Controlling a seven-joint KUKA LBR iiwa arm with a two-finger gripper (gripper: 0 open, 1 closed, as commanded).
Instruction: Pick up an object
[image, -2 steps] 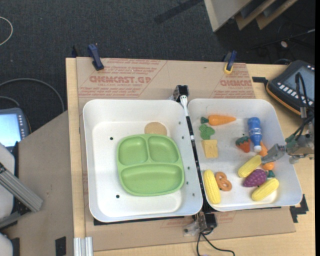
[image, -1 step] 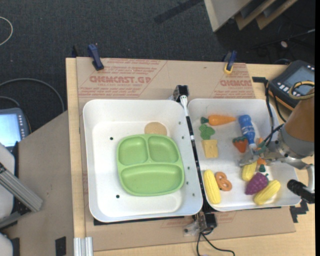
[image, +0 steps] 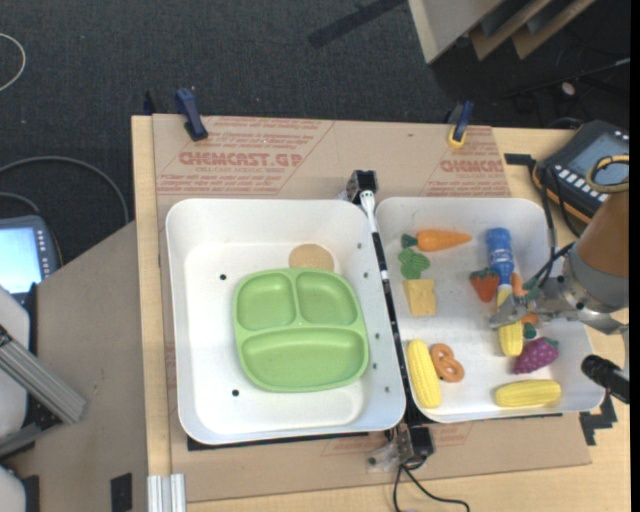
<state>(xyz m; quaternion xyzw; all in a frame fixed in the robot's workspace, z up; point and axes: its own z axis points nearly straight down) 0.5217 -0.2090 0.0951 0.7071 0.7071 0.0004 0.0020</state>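
Toy food lies scattered across the right bin (image: 470, 408), and the claw (image: 515, 305) is down among it, just above a small yellow piece (image: 511, 339) with purple grapes (image: 537, 354) just beyond that; whether its fingers are spread or pinching anything, I cannot tell. A blue bottle (image: 499, 251) stands just up from the claw, a carrot (image: 441, 240) further up-left, and corn (image: 423, 372) lower left, while the green divided plate (image: 298, 330) sits well away in the left bin (image: 200, 230).
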